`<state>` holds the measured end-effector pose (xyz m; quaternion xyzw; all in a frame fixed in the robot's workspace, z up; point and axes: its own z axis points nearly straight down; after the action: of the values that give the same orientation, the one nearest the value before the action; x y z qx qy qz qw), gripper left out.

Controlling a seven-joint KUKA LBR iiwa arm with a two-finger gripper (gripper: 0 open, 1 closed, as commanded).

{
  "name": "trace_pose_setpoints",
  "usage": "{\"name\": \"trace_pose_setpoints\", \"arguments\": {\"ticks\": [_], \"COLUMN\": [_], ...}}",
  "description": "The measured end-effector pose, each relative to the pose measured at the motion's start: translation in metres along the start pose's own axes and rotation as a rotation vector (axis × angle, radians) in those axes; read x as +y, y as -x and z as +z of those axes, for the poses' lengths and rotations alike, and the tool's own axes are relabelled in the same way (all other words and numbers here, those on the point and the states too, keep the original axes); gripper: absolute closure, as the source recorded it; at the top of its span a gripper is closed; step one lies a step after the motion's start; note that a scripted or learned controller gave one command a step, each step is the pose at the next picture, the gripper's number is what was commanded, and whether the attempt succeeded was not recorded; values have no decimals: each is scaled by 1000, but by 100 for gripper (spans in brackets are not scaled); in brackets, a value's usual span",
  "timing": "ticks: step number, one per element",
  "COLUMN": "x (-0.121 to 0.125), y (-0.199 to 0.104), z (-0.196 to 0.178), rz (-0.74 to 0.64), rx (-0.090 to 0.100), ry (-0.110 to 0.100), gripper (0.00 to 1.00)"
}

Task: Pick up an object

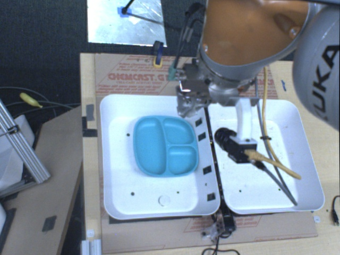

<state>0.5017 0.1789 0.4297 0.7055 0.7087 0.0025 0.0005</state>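
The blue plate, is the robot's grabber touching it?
Cannot tell. In the camera view the gripper hangs by the blue plate's far right corner, but the slanted look hides any gap.

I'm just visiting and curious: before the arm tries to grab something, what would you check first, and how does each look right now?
1. Target present: blue plastic divided plate lies flat in the left shallow white bin: ok.
2. Plate unobstructed: ok.
3. Tool over the plate: not ok, it sits near the bins' shared edge.
4. Tool open or shut: cannot tell.
5. Anything held already: cannot tell.
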Motion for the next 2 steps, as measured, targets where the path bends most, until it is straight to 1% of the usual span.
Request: {"name": "trace_pose_setpoints", "arguments": {"ticks": [1, 2], "x": [-15, -15], "y": [40, 38], "z": [-47, -55], "rz": [7, 0], "rx": [-1, 0], "ry": [3, 2], "gripper": [100, 100]}}
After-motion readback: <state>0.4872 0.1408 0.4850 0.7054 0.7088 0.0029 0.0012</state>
